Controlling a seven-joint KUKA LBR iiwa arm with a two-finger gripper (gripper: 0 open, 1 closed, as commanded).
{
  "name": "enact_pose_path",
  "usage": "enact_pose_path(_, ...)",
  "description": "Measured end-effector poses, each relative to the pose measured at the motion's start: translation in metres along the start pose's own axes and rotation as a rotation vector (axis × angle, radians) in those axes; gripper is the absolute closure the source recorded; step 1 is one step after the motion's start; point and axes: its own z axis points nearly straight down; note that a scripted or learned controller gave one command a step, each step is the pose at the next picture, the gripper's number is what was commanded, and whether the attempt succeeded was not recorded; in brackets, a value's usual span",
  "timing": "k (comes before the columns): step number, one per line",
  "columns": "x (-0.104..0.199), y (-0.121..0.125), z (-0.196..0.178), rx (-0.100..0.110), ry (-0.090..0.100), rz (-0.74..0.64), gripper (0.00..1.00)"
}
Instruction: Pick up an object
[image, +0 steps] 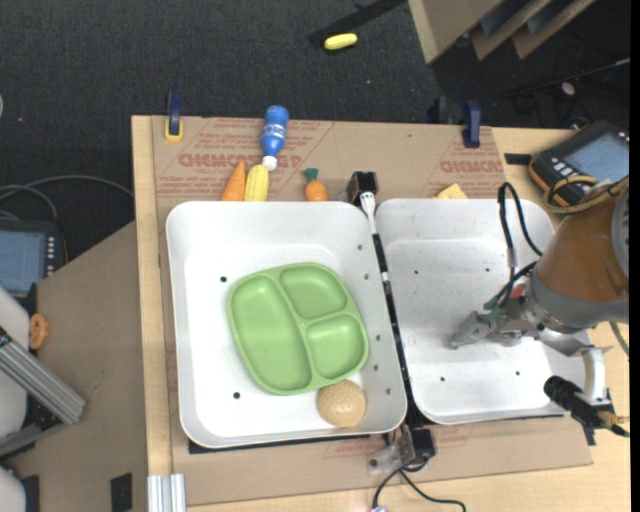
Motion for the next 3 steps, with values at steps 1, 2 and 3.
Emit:
enact_pose_path(1,0.0000,0.0000,0.0000,0.000,0.000,0.000,0.00)
enact_pose_path(2,0.0000,0.0000,0.0000,0.000,0.000,0.000,0.00)
enact_pose_path(3,0.0000,0.0000,0.0000,0.000,0.000,0.000,0.00)
